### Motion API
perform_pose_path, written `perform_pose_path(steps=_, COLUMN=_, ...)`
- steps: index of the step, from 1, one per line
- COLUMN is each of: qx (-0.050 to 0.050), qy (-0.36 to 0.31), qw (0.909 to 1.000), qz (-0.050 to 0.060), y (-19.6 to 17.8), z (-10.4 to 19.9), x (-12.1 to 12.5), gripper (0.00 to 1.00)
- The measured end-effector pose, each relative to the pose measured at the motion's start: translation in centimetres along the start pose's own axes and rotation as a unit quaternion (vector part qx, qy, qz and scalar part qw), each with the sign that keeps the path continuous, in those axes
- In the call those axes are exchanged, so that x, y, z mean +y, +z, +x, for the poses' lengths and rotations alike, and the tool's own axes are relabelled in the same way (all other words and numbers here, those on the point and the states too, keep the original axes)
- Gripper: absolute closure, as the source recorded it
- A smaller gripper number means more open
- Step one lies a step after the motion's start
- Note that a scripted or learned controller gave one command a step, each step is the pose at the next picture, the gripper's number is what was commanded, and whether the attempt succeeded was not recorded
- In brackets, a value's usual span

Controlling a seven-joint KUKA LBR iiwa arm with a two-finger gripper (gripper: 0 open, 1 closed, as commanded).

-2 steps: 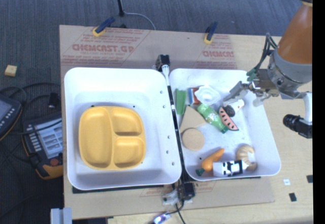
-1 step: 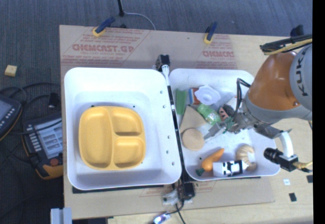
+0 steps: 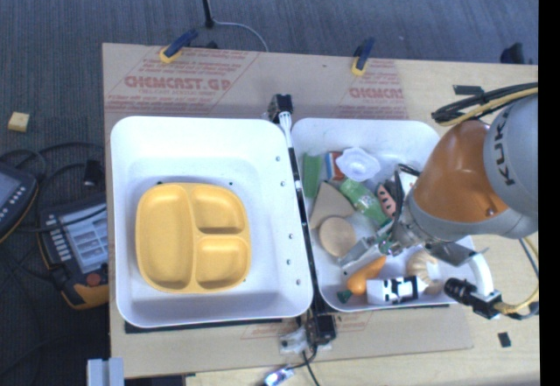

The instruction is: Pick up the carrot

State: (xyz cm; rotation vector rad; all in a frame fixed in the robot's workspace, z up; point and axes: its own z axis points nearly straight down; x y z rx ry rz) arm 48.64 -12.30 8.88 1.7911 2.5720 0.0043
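The carrot (image 3: 367, 272) is a small orange piece lying near the front edge of the right bin (image 3: 411, 132), with a green tip at its lower left end. My gripper (image 3: 383, 244) hangs low over the bin, just above and to the right of the carrot, close to it. The grey and orange wrist hides the bin's right half. Whether the gripper touches the carrot is unclear from this angle.
Around the carrot lie a white bottle with a black label (image 3: 394, 290), a tan round item (image 3: 335, 235), a green bottle (image 3: 362, 197) and a clear plastic cup (image 3: 357, 164). The left bin (image 3: 131, 141) holds a yellow divided plate (image 3: 192, 234).
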Motion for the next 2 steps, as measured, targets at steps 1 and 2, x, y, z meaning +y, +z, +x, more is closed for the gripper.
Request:
perform_pose_path(steps=1, qx=-0.001, qy=0.001, qw=1.0, qz=-0.002, y=-1.1, z=-0.1, x=0.1, gripper=1.0)
perform_pose_path(steps=2, qx=0.002, qy=0.143, qw=0.9896, qz=0.004, y=-9.5, z=5.1, x=2.4, gripper=1.0)
